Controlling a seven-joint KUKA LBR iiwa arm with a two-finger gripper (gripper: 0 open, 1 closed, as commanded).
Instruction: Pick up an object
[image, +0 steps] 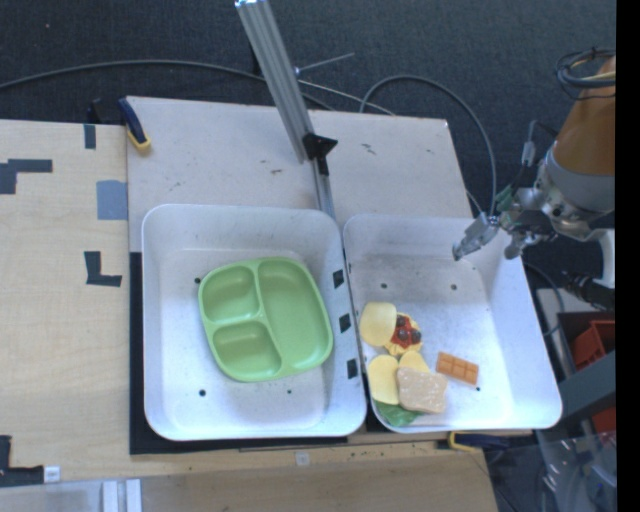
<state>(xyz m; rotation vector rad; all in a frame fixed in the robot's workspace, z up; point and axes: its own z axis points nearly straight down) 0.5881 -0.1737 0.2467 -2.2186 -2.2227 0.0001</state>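
Camera view
Arm (585, 130): grey with orange band, entering at 3 o'clock, wrist above right bin's far right corner.
Gripper (468, 246): at 2 o'clock of right bin, over its rim; opening of the tool too small and blurred to tell; nothing seen in its hold.
Right bin (520, 330): white, shallow, holding food pieces grouped at its 7 o'clock.
Food pieces: yellow round slice (378, 323); red-topped piece (405, 332) touching it; second yellow slice (383, 378); bread slice (422, 390) overlapping that; green piece (397, 415) underneath; orange cracker (457, 368) just beside, toward 3 o'clock.
Left bin (165, 320): white, bearing green divided plate (265, 318) at centre.
Gripper to food: well apart.
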